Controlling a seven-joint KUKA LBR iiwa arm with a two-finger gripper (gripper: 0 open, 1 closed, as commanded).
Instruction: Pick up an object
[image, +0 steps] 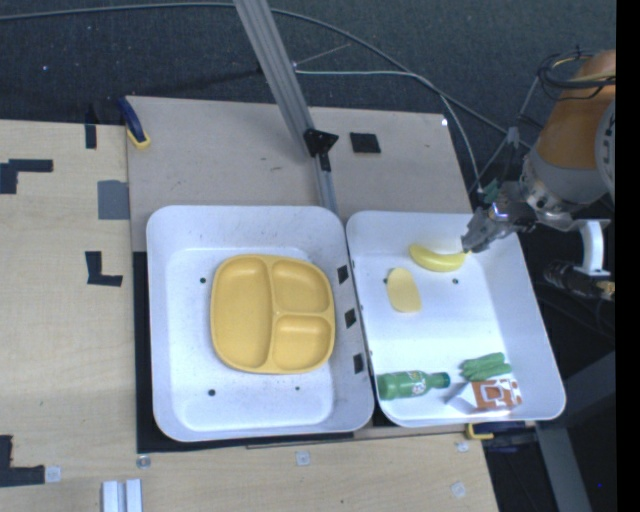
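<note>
Even overhead light, moderately bright. White bins (250, 225) near overexposed, faint soft shadows under rims. Dark floor (400, 40) grainy. Overall slightly soft focus; arm (575, 140) at right edge blurred.

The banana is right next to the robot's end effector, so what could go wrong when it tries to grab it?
The end effector is at the banana's tip, not its middle, so the curved fruit might slip or spin away. The banana lies near the right bin's far wall, so the end effector might bump that rim. A push could also slide it into the pale yellow piece nearby.
</note>
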